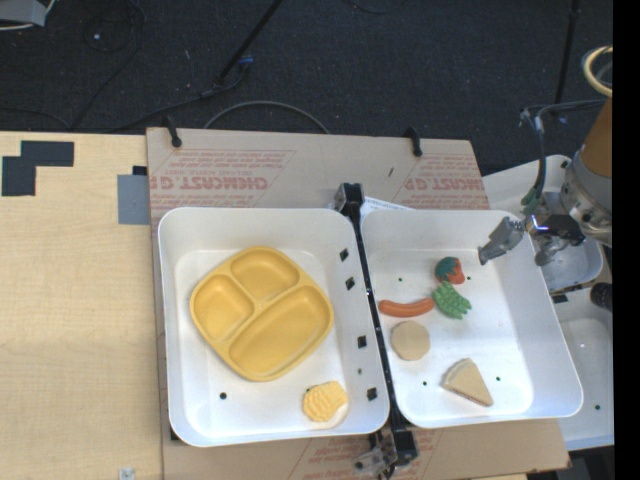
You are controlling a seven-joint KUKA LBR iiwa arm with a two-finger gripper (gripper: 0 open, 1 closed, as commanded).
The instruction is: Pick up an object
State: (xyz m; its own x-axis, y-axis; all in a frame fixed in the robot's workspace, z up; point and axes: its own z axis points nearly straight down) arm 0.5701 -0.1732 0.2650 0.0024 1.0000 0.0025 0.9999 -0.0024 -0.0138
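The nearest candidate for picking is the small red and green toy fruit, lying in the upper middle of the right white bin. It sits down and to the left of the gripper, with bare bin floor between the two, so the coming move would run leftward and downward in the frame. Just below the fruit lies a green leafy plastic piece, touching the right end of an orange-red toy sausage whose long axis runs nearly level across the frame. Below that are a round tan disc and, toward the lower right, a pale wedge like a cheese slice, each standing apart from its neighbours.

The gripper hangs over the bin's upper right area; whether it is parted or closed cannot be told here, and nothing is seen in it.

The bin floor is smooth and white. The left white bin holds a yellow divided plastic plate and a small yellow ridged piece at lower right.
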